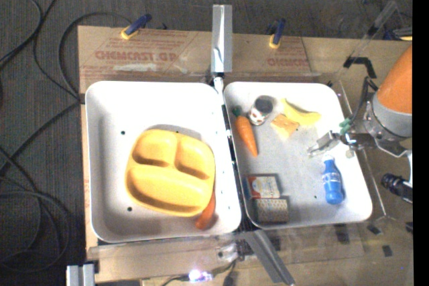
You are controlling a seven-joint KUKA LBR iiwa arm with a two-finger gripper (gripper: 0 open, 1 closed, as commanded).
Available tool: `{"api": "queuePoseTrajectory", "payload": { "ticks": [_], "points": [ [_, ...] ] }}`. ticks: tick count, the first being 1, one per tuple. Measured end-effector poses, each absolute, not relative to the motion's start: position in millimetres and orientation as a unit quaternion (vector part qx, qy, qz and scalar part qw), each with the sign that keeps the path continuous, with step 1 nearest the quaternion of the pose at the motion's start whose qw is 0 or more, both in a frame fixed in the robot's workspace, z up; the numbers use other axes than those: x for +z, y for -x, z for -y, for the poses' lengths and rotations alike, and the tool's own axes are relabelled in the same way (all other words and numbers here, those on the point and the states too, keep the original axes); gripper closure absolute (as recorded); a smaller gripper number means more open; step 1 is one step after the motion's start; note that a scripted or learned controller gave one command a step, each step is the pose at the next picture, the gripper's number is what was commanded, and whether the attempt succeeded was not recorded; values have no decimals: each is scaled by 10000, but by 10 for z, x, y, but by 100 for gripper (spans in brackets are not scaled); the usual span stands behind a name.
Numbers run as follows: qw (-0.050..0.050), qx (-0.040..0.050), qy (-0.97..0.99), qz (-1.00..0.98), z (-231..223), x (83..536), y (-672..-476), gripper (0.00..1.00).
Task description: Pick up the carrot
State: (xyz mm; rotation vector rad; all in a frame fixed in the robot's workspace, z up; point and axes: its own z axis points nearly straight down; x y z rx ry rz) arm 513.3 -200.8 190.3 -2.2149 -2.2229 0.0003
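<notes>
The end effector (pixel 326 141) hovers open and empty near the right bin's (pixel 348 211) right edge; the carrot (pixel 246 133) lies across by its left wall, long axis running near-to-far.

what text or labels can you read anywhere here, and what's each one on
"CHEMCAST GP", faded red print, roughly as it reads, on the brown board behind the left bin.
A second red print on the same board behind the right bin: too blurred to read.
The small box in the right bin has a printed face: too small to read.
The blue bottle: no legible label.
</notes>
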Motion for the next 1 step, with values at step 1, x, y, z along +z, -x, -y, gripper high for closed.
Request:
{"api": "queuePoseTrajectory", "payload": {
  "ticks": [1],
  "points": [
    [7,0,5879,8090,1355,1941,-5616,0]
  ]
}}
